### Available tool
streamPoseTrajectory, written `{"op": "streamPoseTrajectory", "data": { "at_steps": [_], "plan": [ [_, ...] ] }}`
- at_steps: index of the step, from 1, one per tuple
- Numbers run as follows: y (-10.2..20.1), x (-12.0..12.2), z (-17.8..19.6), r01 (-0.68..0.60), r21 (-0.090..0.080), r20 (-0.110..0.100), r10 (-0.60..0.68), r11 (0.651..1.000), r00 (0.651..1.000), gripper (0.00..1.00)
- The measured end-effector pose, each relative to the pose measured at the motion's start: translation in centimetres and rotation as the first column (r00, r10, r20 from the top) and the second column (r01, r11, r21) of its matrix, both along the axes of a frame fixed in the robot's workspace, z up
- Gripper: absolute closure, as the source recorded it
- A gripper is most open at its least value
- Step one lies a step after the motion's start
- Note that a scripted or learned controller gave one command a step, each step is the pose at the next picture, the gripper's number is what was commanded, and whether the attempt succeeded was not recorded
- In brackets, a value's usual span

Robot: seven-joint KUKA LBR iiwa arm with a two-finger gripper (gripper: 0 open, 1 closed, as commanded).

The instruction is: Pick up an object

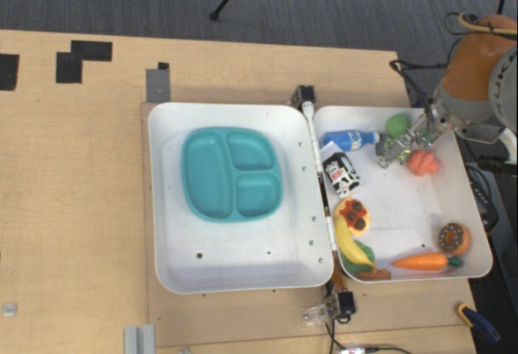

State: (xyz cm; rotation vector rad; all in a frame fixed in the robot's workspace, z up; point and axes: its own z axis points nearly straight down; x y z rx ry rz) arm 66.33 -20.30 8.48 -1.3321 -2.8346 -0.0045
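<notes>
My gripper (393, 153) hangs over the back of the right bin (477, 219), reaching in from the right. Its fingers stand open with nothing between them. A green round toy (396, 125) lies just behind it and a salmon-pink toy (423, 163) just to its right. A blue bottle (348, 138) lies to its left. Further forward are a black-and-white cow-patterned toy (342, 175), a pizza-like toy (354, 215), a banana (350, 246), a carrot (421, 262) and a donut (454, 238).
The left bin (170, 206) holds a teal divided plate (232, 173). A metal divider rail (317, 174) runs between the two bins. The grey arm with its orange band (477, 61) stands over the right bin's back right corner. Cables lie at the right.
</notes>
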Motion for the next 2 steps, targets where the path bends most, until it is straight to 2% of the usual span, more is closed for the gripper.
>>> {"op": "streamPoseTrajectory", "data": {
  "at_steps": [1, 2],
  "plan": [
    [0.0, 0.0, 0.0, 0.000, 0.000, 0.000, 0.000, 1.000, 1.000, 0.00],
    [-0.1, 0.2, 1.3, -0.002, -0.006, 0.008, 0.002, 1.000, 1.000, 1.00]
  ]
}}
